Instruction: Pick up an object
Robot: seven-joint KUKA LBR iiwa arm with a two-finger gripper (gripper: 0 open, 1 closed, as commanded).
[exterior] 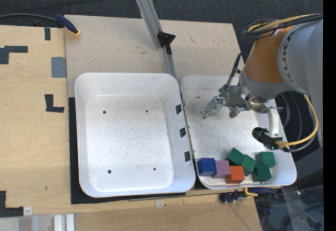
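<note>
White bins, unlabelled blocks, tool above.

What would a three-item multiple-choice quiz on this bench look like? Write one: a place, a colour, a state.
1. The small cubes lie in:
A. left bin
B. right bin's near corner
C. bare bench

2. The leftmost cube is:
A. blue
B. yellow
C. white

3. The two-finger gripper is:
A. clamping a cube
B. over the left bin
C. above the right bin, apart from the cubes

Key: B, the cluster sits in the right shallow white bin; A, the blue cube ends the row; C, the gripper is clear of them.
</note>
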